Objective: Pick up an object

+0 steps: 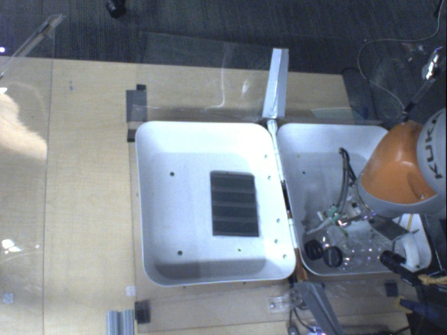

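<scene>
Two shallow white plastic bins sit side by side on a pale wooden bench. The left bin (pixel 160 208) holds one dark, ribbed rectangular pad (pixel 235 203), lying flat at centre frame with its long axis running top to bottom. At right, the arm's glossy orange band (pixel 394 169) hangs over the right bin (pixel 307 152), above small dark round objects (pixel 323 251); whether the tool is clenched or released cannot be told.

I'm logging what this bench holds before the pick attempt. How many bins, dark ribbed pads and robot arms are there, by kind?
White bins: 2, the left bin and the right bin
Dark ribbed pad: 1, the pad lying flat in the left bin
Robot arm: 1, the arm over the right bin
Total: 4
The small clutter under the arm is too blurred to count.
</scene>
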Controlling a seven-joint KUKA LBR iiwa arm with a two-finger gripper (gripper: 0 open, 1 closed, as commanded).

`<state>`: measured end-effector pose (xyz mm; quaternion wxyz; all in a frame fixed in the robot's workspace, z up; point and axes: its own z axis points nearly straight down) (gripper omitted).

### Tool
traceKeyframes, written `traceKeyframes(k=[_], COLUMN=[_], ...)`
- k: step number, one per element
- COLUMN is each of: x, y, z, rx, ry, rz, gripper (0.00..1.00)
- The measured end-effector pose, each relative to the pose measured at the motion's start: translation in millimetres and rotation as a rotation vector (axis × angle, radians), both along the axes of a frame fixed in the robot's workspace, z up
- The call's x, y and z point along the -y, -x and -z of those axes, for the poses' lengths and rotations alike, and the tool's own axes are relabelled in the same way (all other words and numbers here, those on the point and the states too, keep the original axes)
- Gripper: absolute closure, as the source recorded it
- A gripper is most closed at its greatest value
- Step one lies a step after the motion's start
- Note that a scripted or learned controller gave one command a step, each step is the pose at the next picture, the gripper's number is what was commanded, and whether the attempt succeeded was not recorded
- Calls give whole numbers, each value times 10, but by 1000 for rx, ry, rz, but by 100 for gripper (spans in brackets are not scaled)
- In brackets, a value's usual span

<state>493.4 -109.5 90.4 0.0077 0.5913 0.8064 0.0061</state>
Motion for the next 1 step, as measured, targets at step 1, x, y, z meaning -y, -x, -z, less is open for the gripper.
traceKeyframes(k=[1], x=[-213], y=[-363], z=[0], rx=[-5], ry=[0], rz=[34], gripper=[0])
